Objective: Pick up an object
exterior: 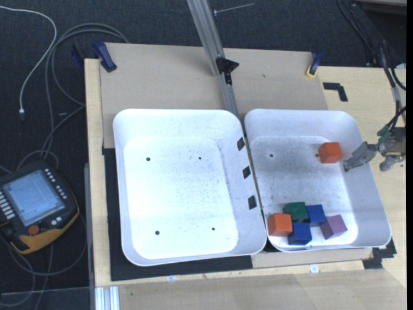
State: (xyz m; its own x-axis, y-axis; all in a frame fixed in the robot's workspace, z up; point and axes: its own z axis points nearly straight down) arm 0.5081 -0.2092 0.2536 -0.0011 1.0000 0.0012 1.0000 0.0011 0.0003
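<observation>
The worktop [193, 76] is carrying two shallow white bins side by side, and the right bin [361, 166] is the one holding everything worth picking. Most of the blocks are huddling against its near wall: a green block [295, 210], two blue blocks [315, 214] [299, 233], an orange block [280, 224] and a purple block [334, 225], touching or nearly so. A second orange cube [330, 152] is sitting alone near the far right side, well apart from the cluster. It is looking, to my eye, like a small, stiff, light block with flat faces, so pinching two opposite sides should work, and its free sides are making it the easiest target. The hand [374, 155] is hanging over the bin's right rim, just beside that cube, holding nothing that I can see; whether it is open or closed I cannot tell.
</observation>
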